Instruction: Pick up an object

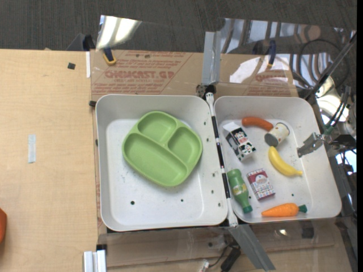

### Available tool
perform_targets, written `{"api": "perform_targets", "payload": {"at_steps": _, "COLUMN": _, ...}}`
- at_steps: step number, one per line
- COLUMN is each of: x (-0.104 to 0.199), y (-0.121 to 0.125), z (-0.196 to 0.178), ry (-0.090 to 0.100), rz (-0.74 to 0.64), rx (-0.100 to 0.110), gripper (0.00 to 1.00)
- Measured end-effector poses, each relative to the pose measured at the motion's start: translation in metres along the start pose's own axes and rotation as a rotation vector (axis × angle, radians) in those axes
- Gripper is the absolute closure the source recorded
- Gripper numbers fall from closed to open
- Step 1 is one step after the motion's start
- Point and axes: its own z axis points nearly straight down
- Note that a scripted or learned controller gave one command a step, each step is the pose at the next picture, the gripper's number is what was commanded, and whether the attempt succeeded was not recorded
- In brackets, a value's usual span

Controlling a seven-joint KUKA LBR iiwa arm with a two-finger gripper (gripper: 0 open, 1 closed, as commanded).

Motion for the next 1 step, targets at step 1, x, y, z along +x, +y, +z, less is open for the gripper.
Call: {"api": "perform_targets", "payload": {"at_steps": 1, "x": -0.0014, "y": 0.0344, "z": 0.1167, "ry": 0.012, "rz": 0.011, "rx": -0.002, "gripper": 0.00}}
